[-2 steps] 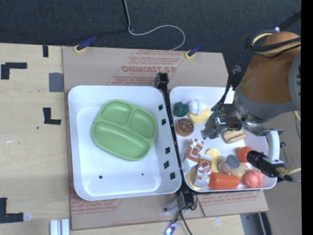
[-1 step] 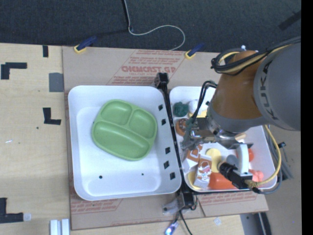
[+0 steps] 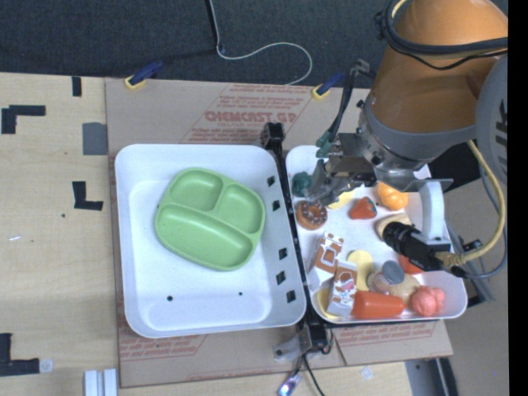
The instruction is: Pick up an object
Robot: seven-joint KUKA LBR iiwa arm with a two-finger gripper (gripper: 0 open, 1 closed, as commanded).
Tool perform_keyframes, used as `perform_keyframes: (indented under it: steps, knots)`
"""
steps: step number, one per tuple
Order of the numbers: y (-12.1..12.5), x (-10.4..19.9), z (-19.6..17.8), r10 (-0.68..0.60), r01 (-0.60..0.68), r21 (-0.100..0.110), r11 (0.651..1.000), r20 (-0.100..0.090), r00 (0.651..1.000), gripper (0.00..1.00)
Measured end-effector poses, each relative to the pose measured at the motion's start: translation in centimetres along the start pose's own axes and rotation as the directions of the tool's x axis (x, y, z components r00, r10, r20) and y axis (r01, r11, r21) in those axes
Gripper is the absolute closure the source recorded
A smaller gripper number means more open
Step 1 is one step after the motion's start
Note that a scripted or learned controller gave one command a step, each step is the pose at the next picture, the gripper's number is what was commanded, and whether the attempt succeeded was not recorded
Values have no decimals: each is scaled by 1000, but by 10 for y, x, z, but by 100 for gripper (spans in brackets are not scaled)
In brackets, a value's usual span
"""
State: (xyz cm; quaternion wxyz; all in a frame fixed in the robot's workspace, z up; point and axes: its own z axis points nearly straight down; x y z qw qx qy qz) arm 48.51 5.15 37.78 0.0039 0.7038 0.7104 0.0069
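The claw (image 3: 323, 190) hangs low over the upper left corner of the right bin (image 3: 301, 157), its grip state impossible to tell, just above a small round brown object (image 3: 312, 214), while the green divided plate (image 3: 211, 218) lies alone in the left bin (image 3: 148, 304).
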Motion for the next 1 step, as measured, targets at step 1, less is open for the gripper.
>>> perform_keyframes:
  steps: [1]
  knots:
    - [-1,53,-19,3,-3,14,1000,4,1000,100]
